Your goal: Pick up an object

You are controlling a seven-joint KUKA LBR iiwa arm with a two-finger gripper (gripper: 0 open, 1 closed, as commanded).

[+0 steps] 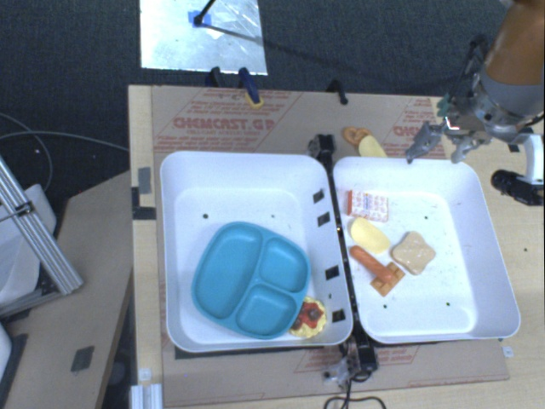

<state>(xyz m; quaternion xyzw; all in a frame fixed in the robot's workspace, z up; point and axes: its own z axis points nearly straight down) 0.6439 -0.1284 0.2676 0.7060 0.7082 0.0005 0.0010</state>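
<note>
My gripper [441, 148] hangs open above the far edge of the right bin [490, 262], its two grey fingers spread apart with nothing between them. In that bin lie a red-and-white packet [367, 204], a pale yellow piece [371, 235], a slice of toast [414, 252], an orange carrot-like stick [366, 257] and a small brown block [387, 280]. All of them sit lower left of the gripper, well apart from it.
The left bin [183, 228] holds a blue divided plate [252, 279] and a small pizza-like toy [308, 316] at its near right corner. A yellow toy [372, 146] and an orange one [354, 134] lie on the cardboard behind the bins.
</note>
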